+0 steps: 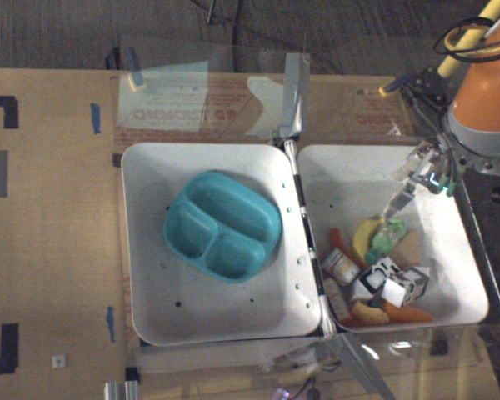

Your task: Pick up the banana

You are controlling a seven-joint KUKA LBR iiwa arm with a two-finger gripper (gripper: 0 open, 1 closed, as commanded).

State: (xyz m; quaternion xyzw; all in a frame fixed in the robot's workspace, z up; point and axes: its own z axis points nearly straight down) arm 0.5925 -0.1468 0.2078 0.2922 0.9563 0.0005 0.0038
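Note:
In the right bin (450,223), the banana (366,235) shows as a curved yellow shape near the middle, partly covered by a green item (388,238) on its right. My gripper (395,212) reaches in from the upper right. Its tips sit just above the green item and the banana's right edge. Nothing is visibly held between them. The orange band of the arm (483,90) is at the top right corner.
The left bin (150,307) holds a teal divided plate (223,225). Crowded in the right bin's front are an orange carrot (340,242), a small carton (342,267), a black-and-white cube (392,282), a yellow-brown piece (368,312) and another carrot (410,314).

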